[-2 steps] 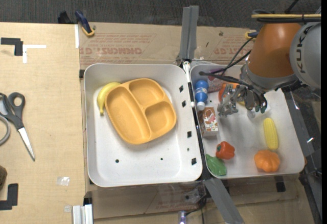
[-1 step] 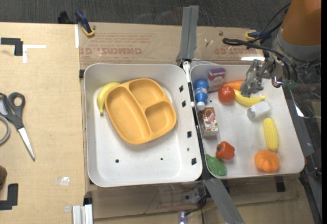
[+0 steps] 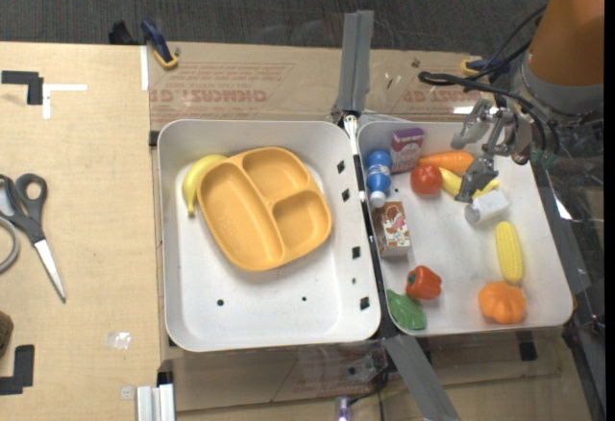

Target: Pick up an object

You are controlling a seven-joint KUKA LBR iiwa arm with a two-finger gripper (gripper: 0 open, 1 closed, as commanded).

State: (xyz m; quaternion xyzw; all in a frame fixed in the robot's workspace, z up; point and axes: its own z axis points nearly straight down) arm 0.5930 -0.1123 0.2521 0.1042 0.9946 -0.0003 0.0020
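Crowding is the hazard: the claw (image 3: pixel 478 186) hangs low in the right-hand white bin (image 3: pixel 452 299), among a long orange toy carrot (image 3: pixel 445 160), a red toy tomato (image 3: pixel 426 180) and a small white block (image 3: pixel 488 206). Whether it is open or closed, I cannot tell. Descending here, it may nudge pieces aside or catch two.

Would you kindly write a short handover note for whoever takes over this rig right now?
Pincer: low over the right bin, at its far right side, by the carrot and a white block; no item visibly held.
Right bin also holds a tomato, corn cob, blue bottle and juice carton.
Left bin: orange divided plate, banana.
Done: nothing picked. Left: grasp and lift one object.
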